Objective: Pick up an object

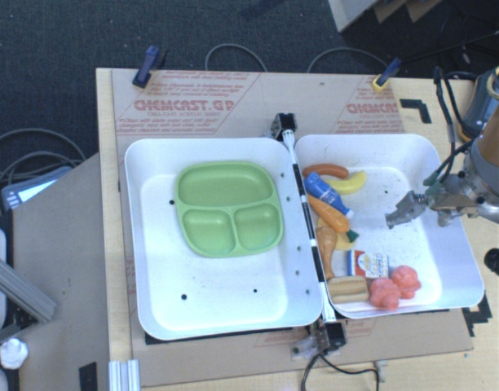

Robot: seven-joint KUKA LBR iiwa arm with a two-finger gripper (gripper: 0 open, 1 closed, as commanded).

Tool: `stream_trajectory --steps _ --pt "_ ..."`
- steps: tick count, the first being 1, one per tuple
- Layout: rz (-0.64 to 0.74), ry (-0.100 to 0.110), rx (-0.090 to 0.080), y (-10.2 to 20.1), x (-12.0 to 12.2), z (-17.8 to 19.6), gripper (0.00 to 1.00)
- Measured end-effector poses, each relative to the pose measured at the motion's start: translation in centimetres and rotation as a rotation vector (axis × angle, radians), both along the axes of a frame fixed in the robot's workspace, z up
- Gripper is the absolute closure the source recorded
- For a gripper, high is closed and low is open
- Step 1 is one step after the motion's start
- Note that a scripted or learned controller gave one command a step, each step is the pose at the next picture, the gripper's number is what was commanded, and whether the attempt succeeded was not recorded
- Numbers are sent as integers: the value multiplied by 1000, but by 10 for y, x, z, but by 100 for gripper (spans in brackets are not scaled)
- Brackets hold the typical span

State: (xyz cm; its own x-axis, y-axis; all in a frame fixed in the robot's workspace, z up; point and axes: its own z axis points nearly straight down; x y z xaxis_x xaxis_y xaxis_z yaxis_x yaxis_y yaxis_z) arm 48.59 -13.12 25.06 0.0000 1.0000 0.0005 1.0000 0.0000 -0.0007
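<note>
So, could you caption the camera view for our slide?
Gripper above right bin of toy food; green tray in left bin.

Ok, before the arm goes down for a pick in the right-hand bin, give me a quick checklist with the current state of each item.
1. Tool is over the right bin: ok.
2. Tool carries nothing: ok, nothing shows at its tip.
3. Whether the tool is open: cannot tell, the tip is too small to read.
4. Pickable things are present: ok; sausage, banana, blue bottle, carrot, carton and pink toys lie along the bin's left and near sides.
5. Tool is directly above one of them: not ok, it hangs over bare floor to their right.
6. Green tray sits in the left bin, out of the way: ok.
</note>
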Motion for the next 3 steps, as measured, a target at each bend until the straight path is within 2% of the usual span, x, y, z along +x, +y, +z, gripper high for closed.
stream_trajectory --steps 1,2,3 --pt "1 2 1 35 26 -65 0" --pt "0 2 0 39 60 -140 0" --pt "-1 1 0 35 48 -166 0"
